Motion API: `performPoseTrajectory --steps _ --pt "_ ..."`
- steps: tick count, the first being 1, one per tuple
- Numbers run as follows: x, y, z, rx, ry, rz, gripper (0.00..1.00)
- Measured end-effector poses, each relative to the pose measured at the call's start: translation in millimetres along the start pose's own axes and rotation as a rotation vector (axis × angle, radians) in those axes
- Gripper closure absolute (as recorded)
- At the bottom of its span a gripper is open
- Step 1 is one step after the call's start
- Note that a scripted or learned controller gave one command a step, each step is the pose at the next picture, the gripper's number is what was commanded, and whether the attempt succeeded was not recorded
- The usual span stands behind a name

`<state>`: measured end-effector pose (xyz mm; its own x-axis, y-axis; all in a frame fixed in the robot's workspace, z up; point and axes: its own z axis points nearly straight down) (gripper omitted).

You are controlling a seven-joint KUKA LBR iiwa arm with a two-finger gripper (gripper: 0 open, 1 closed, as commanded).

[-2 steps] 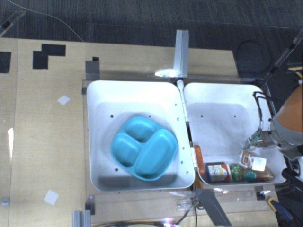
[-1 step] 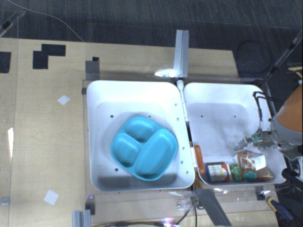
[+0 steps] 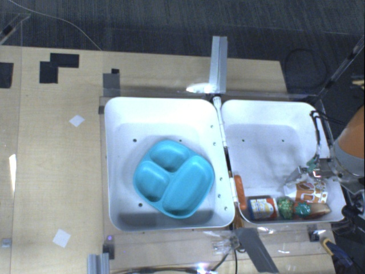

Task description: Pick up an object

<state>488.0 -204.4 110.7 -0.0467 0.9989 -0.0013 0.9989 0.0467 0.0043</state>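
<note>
Camera view: end effector (image 3: 312, 173) state unclear, above cluttered packets (image 3: 311, 194), jar (image 3: 262, 208).

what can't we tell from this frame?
- Claw: camera view, small and blurred among the items in the right bin; its state and any contact are unreadable.
- Arm: cut off by the right edge.
- Small items along the right bin's near wall: too small and crowded to identify; labels illegible.
- Floor of the left bin under the blue tray: hidden by the tray.
</note>
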Motion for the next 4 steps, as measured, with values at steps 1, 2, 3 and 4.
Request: performPoseTrajectory --steps 1,2,3,4 --pt "19 2 22 -0.006 -0.004 -0.045 0.0" --pt "92 8 20 -0.009 -0.002 -0.379 0.0" --pt "93 45 21 -0.009 -0.005 -0.703 0.0" --pt "108 97 1 -0.005 -0.002 -0.86 0.0"
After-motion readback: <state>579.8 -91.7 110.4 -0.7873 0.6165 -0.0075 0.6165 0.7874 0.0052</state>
